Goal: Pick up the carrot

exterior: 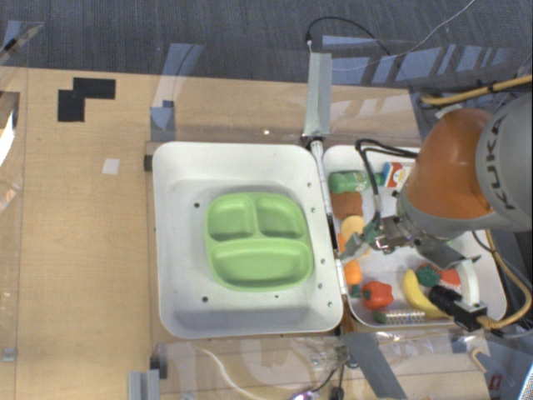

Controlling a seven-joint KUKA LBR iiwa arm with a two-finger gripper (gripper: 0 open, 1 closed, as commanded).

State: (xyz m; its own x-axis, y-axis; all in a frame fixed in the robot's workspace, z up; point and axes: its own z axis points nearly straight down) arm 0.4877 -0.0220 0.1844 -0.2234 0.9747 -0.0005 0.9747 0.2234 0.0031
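The carrot is a small orange piece lying at the left side of the right bin, close to the wall between the two bins. My gripper hangs just above and slightly right of it, over a yellow item. The orange-banded wrist covers much of the right bin's middle. Nothing is visibly held.
A red pepper, a banana and a green block also lie in the right bin, crowded around the carrot. The left bin holds a green divided plate. A black cable loops over the right bin's top.
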